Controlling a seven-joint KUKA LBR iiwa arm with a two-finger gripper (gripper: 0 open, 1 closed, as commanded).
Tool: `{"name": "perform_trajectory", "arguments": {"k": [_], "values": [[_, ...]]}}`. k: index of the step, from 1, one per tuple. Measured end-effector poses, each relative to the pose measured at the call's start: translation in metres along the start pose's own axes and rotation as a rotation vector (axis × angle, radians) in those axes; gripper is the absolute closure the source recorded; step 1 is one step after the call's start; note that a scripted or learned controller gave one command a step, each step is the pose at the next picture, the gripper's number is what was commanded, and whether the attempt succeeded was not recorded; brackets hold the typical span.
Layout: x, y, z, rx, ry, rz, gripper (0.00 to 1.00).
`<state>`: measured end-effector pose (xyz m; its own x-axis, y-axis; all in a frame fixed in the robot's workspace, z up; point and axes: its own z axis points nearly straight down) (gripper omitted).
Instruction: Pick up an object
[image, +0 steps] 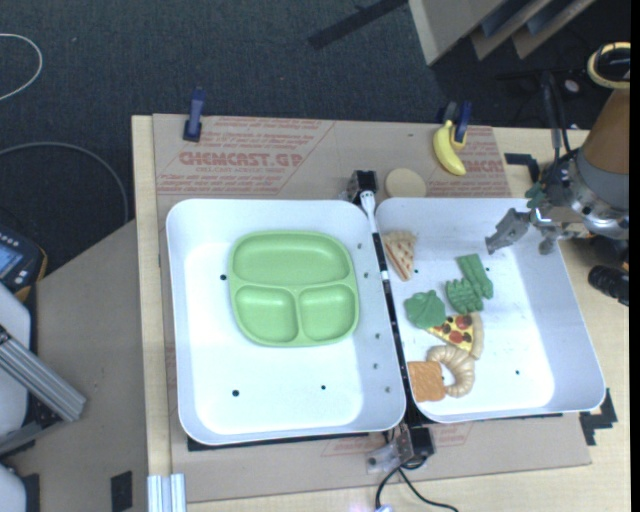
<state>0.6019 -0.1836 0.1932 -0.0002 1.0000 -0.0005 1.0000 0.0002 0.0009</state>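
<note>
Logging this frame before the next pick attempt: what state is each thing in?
Gripper: above the right bin, holding nothing.
Green divided plate: flat in the left bin.
Toy foods: clustered in the right bin, untouched.
Banana: on the board behind the bins.

Toy foods lay clustered in the right bin (560, 340). A sandwich wedge (400, 253), green pieces (470, 283), pizza slice (455, 328), croissant (458, 365) and cracker (425, 380).

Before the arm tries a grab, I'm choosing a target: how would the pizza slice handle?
The pizza slice looks flat and thin, so probably light but hard to get under. It lies against the croissant, so a push would likely move both.
</note>
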Motion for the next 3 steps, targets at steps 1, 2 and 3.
{"name": "perform_trajectory", "arguments": {"k": [1, 2, 3], "values": [[0.022, -0.049, 0.108, 0.015, 0.006, 0.001, 0.00], [0.086, -0.041, 0.108, 0.002, 0.002, -0.004, 0.00], [0.105, -0.125, 0.003, -0.001, 0.003, 0.000, 0.00]]}}
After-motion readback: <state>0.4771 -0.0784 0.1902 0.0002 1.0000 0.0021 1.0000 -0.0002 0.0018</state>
